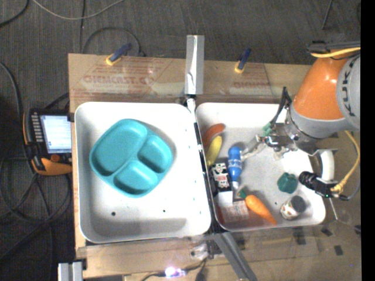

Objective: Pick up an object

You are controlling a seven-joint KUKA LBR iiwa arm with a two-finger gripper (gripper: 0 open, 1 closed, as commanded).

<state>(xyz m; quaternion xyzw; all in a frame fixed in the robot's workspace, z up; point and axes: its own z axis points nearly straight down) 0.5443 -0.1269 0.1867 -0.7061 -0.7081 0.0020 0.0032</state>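
Several objects crowd the right bin [266, 113]; the gripper [265, 140], seemingly spread and empty, should descend squarely over the blue bottle [235, 163].

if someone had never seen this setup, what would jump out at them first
Probably the big turquoise divided plate, alone in the left bin. Next, the arm's orange band at the right, above the right bin, where small things crowd together: an orange carrot near the front, a yellow banana by the divider and a blue bottle in the middle. The gripper hangs over that bin, just right of the bottle.
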